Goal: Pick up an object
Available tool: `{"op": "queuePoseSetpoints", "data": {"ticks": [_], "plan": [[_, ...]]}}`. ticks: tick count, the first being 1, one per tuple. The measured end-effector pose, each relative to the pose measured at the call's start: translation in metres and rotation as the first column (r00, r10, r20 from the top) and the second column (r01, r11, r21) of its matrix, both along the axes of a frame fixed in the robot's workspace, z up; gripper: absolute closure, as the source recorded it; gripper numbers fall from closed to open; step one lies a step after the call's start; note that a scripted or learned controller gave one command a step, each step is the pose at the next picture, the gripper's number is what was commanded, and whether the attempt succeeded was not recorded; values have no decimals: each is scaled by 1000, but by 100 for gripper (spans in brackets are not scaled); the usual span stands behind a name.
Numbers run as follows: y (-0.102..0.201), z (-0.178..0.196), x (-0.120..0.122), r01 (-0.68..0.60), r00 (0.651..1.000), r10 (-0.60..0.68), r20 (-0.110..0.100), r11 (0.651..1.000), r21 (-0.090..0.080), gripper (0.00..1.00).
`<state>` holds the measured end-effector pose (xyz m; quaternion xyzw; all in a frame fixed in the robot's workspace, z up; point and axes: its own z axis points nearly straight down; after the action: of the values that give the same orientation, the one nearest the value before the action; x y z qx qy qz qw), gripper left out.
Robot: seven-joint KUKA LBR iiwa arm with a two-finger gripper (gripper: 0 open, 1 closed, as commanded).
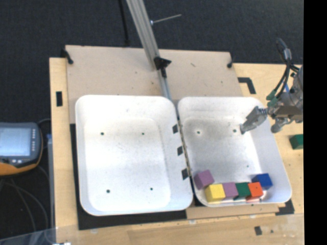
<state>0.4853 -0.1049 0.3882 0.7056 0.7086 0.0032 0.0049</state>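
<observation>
Surroundings: dark carpet all round a pale wooden worktop [127, 70], a slanted metal post [145, 29] rising from its far side, a small screen device [18, 144] off to the far left.
Bins: two shallow white bins side by side; the left bin [127, 154] lies well away from the gripper, the right bin [230, 137] sits directly under it.
Gripper: the gripper [253, 120] hangs over the right bin's far right corner, one grey finger slanting down toward the bin floor; nothing sits between its fingers, and I cannot tell from where I stand whether they are spread or closed.
Objects: a cluster of small blocks lies well below the gripper, against the near wall of the same bin: a purple block [204, 178], a yellow block [215, 192], a second purple block [230, 189], a green block [242, 190], an orange block [255, 189] and a blue block [262, 179].
Loose item: a green block [297, 142] on the worktop, just right of the gripper, outside the bin.
Progress: by my judgement, nothing is picked yet.
Risk: the blocks touch each other and crowd the rim, so a descending finger could land on a neighbour or the wall and push the row instead of closing round one piece.
</observation>
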Motion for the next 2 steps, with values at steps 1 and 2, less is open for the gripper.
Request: {"op": "queuePoseSetpoints", "data": {"ticks": [1,2], "plan": [[77,-31,13,-5,1000,5,-13,1000,4,0],[32,109,35,6,1000,-6,0,1000,0,0]]}}
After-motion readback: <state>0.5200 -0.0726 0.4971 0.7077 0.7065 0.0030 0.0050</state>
